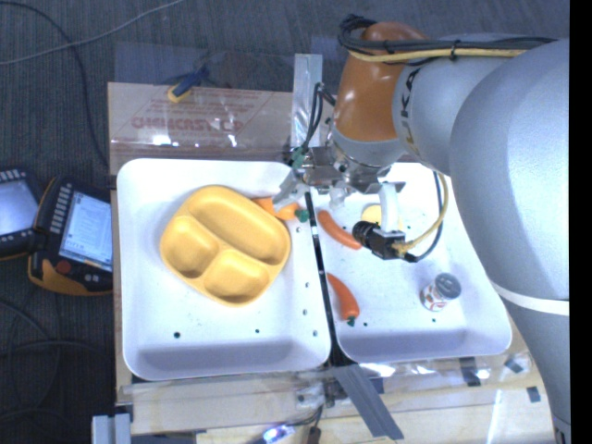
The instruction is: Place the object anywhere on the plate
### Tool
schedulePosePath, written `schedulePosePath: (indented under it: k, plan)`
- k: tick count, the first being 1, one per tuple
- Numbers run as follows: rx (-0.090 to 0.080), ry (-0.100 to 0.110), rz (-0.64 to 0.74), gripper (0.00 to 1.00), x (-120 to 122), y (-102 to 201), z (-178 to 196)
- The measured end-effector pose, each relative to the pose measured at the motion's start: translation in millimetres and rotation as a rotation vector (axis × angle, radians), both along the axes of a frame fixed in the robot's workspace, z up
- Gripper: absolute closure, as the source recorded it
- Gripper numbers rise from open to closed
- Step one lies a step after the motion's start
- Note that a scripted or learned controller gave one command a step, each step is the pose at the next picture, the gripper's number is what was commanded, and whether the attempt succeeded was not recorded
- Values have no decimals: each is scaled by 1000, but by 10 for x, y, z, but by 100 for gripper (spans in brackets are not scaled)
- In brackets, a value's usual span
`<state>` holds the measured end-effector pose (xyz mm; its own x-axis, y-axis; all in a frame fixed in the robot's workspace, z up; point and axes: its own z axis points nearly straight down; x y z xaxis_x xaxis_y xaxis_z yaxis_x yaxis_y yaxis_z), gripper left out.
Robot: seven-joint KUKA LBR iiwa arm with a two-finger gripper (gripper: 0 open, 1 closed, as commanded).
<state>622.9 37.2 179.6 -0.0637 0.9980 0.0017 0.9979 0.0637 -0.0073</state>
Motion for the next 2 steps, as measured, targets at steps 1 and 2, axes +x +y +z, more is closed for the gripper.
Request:
schedulePosePath:
  k: [1, 2]
  plan:
    - [2, 7, 2, 100, -1, 13, 50]
    - [-1, 1, 196, 100, -125, 717, -247]
